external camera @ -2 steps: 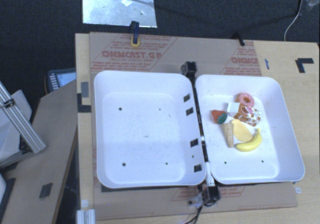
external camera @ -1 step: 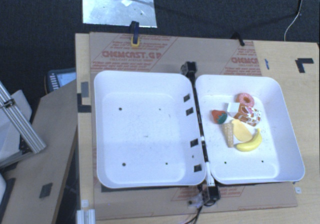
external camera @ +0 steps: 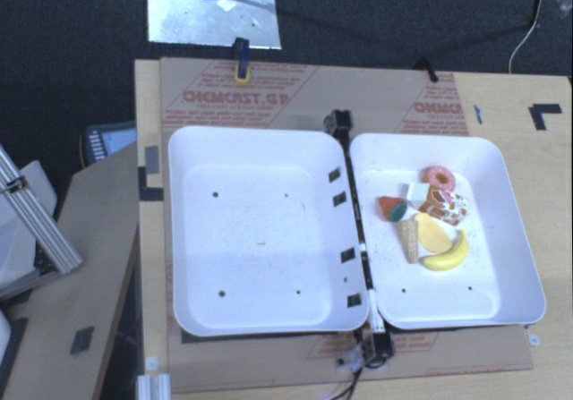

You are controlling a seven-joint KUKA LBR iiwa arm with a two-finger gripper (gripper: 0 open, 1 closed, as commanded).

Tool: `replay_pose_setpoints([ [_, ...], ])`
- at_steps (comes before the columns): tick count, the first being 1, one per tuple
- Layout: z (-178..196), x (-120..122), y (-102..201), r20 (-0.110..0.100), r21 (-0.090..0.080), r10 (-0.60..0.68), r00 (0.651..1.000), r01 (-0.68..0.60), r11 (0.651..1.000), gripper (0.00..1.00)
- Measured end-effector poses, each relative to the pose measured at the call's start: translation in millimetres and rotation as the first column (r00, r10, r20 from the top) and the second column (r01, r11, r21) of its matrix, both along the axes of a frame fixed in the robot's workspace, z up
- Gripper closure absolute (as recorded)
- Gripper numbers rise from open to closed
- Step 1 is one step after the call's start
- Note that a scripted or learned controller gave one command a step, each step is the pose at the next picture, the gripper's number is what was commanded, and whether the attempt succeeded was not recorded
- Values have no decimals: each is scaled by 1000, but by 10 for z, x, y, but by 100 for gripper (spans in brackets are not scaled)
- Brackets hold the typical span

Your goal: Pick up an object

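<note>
Red "CHEMCAST GP" lettering marks the brown sheet under the bins (repeated at right, partly legible).

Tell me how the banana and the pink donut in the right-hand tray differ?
The banana is yellow and curved into a long crescent; the donut is pink and round with a hole in its middle. The banana lies at the near edge of the cluster of toy foods, while the donut sits at the far edge. The banana looks the longer of the two. Both rest in the right bin, among the same small pile.
</note>
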State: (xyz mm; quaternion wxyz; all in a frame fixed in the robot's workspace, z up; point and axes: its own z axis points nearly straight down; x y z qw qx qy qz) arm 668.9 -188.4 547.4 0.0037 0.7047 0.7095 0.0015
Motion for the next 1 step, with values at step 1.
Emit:
replay_pose_setpoints([
  [1,119,4,8,4,-2,4,1000,-4,1000,100],
])
